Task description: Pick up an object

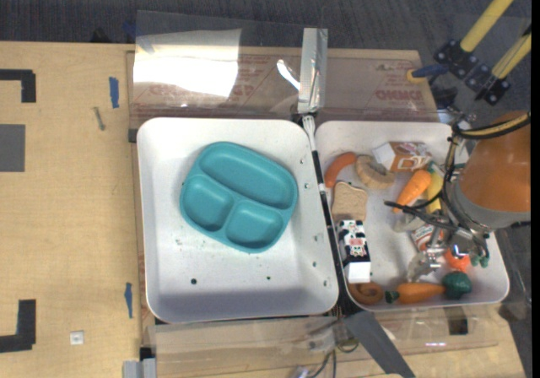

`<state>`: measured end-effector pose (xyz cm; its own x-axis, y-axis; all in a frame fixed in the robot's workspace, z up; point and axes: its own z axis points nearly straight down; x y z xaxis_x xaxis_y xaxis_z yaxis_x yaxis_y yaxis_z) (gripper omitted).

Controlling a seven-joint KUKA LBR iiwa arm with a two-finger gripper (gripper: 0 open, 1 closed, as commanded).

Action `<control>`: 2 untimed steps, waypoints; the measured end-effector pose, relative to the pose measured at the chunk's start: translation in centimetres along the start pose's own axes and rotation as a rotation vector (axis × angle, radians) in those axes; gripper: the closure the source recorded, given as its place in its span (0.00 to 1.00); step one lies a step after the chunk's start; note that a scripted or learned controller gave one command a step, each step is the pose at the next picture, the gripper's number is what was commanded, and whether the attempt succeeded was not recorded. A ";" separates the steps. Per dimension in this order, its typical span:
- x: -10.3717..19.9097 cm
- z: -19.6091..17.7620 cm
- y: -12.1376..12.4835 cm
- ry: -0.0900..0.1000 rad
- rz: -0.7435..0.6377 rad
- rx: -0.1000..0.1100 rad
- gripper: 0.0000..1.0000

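Note:
The right bin (498, 283) holds several toy foods. Among them are an orange curved piece (337, 167), a brown bread slice (349, 197), a carrot (413, 186) and a black-and-white carton (354, 243). A second carrot (419, 291), a green piece (456, 284) and a small red piece (460, 263) lie along the near wall. My gripper (432, 248) reaches down into this bin's right half, just above the near carrot and beside the red piece. The metal parts of the gripper blur into the clutter under it.
The left bin (169, 283) carries a teal divided plate (239, 195). A small printed box (407, 153) and a beige piece (369, 170) sit at the right bin's far side. The arm's orange band (499, 174) overhangs the bin's right wall. Yellow struts (498, 5) stand at the back right.

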<state>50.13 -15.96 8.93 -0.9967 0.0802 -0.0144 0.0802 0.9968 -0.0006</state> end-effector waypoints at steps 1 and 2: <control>-2.9 0.1 -1.5 0.002 0.199 0.000 0.00; -3.0 -0.5 4.7 0.011 0.298 -0.001 0.00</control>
<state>53.51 -11.50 9.48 -0.9294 0.3690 -0.0032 0.3690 0.9294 0.0031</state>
